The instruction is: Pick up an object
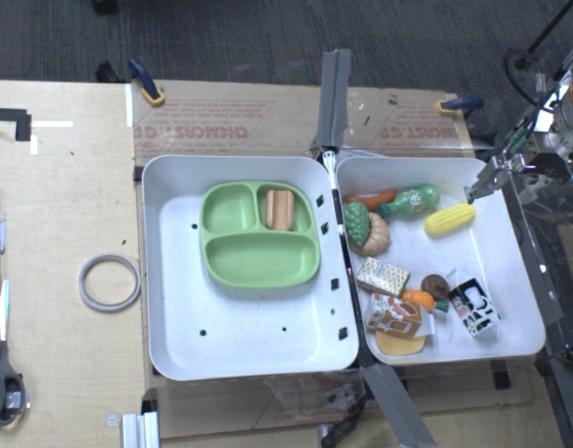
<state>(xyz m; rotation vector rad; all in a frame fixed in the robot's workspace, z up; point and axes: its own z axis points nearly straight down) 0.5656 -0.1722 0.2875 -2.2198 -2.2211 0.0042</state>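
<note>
The right bin [510, 250] holds several toy foods: a yellow corn cob [450, 219], a green bottle [412, 200], an orange-red carrot [372, 197], a green knobbly piece [357, 220], a beige bulb [376, 239], a small patterned box [382, 276], an orange piece [418, 299], a brown piece [436, 286], a black-and-white packet [473, 307] and a snack bag [396, 318] on a yellow disc [399, 345]. My gripper [482, 187] hangs over the bin's upper right corner, just right of the corn and apart from it, with nothing seen in it.
The left bin [174, 325] holds a green divided plate [260, 250] with a tan sausage piece [280, 209] in its upper right compartment. A grey tape ring [109, 281] and scissors [5, 388] lie on the bench at left. Clamps [146, 80] hold the cardboard behind the bins.
</note>
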